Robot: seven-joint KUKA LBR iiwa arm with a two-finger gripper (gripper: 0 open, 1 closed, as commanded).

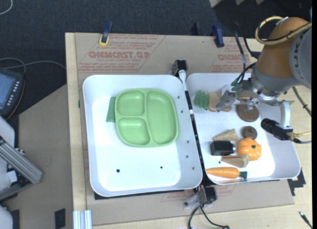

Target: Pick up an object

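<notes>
The tabletop (74, 124) was covered by a brown cardboard sheet (143, 55) printed in faded red with what read as "CHEMCAST G P", a second run of the print at the right being partly hidden by the arm (282, 50) and too faint to read. Of the two white bins, the left bin (99, 163) held a pale green divided tray (146, 116), which looked like light, stiff, slick plastic, broad and flat and hard to pinch except at its rim. The right bin (290, 161) held the small toy foods that seemed the likelier targets. The tool (229, 99) hung low over the far end of that bin, just beside a tan piece (214, 103) and a green leafy piece (201, 99); whether it was spread or pressed together could not be told, and nothing showed pinched in it. The carrot (224, 172), lying along the near wall, appeared rigid, light and smooth, best taken across its thicker middle. The orange pumpkin (249, 149) looked round and slippery and apt to roll from a pinch unless caught across its widest part. A black block (222, 148) offered flat parallel sides and probably the surest hold. The brown disc (247, 113) and the smaller brown round piece (249, 132) lay flat, leaving little to grip.
</notes>
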